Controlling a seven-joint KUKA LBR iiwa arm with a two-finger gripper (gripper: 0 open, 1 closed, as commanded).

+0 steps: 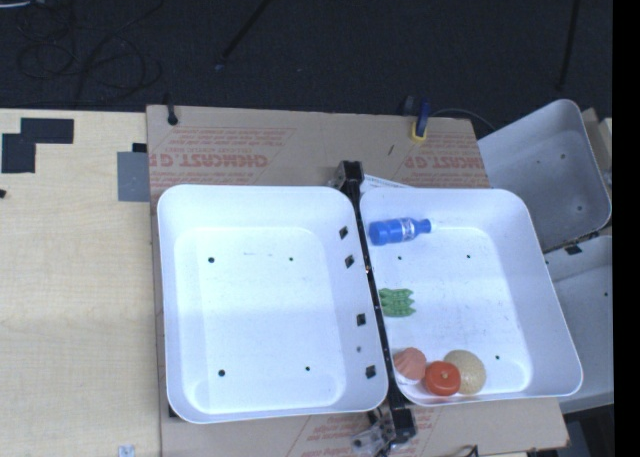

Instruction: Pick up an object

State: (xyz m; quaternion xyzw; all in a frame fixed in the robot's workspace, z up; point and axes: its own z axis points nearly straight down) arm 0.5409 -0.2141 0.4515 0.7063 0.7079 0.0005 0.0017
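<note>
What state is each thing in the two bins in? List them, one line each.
blue bottle: lying on its side, far end of the right bin.
green object: lying flat by the right bin's left wall.
red round object: resting at the near edge, touching its neighbours.
pink object: resting left of the red one.
tan round object: resting right of the red one.
left bin: sitting flat beside the right bin.

Bench (70,285) under cardboard sheet (250,150), bins (170,245)

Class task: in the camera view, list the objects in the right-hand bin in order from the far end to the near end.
Blue bottle → green object → the near-corner cluster: pink piece, red round piece and tan round piece, too bunched to order.
</note>
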